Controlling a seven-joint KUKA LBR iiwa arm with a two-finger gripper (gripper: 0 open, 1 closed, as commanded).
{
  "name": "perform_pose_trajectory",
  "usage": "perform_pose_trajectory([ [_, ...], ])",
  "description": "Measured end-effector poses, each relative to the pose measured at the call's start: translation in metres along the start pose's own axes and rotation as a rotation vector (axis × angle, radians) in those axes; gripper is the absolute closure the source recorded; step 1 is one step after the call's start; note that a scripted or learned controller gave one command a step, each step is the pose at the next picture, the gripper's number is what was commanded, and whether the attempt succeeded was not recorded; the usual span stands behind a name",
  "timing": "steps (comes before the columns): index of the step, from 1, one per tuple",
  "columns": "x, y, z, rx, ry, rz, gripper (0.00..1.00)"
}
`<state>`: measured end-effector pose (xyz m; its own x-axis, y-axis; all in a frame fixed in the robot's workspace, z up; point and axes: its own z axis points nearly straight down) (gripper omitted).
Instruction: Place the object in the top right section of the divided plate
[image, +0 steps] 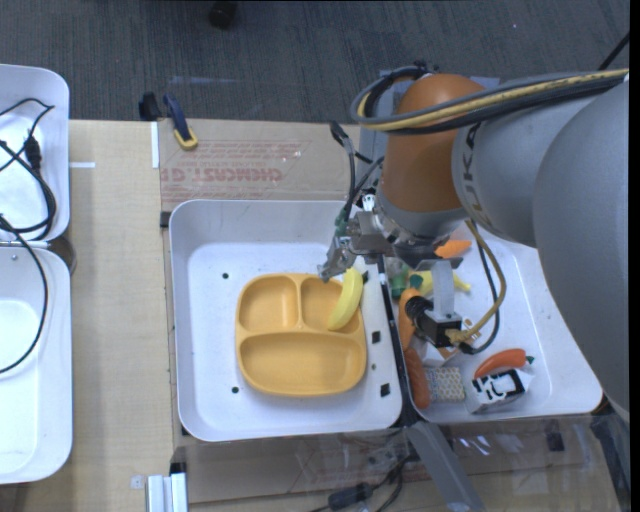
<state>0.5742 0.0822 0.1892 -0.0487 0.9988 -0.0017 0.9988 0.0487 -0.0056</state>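
Note:
A yellow divided plate (300, 350) lies in the left bin (200, 330), with two small sections at the top and one large section below. A yellow banana (347, 300) hangs over the plate's top right section, its lower end near the section's right rim. My gripper (345, 262) is directly above it, at the banana's upper end, under the orange-banded wrist (430, 140). The wrist covers the fingers' upper parts, and whether they press on the banana is unclear.
The right bin (520, 390) holds several toy foods: a carrot (500, 358), an orange piece (452, 247), a waffle-like block (445, 382) and a white-black item (498, 388). A cardboard sheet (250, 165) lies behind the bins. White sinks stand at far left.

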Motion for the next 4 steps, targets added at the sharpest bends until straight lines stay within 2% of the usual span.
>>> perform_pose_trajectory([
  [1, 0.014, -0.033, 0.046, -0.037, 0.002, 0.336, 0.0],
  [2, -0.012, -0.038, 0.041, -0.02, -0.031, 0.369, 1.0],
  [3, -0.04, -0.091, 0.0, 0.0, 0.001, 0.152, 1.0],
  [4, -0.038, -0.04, -0.023, -0.001, 0.0, 0.052, 1.0],
])
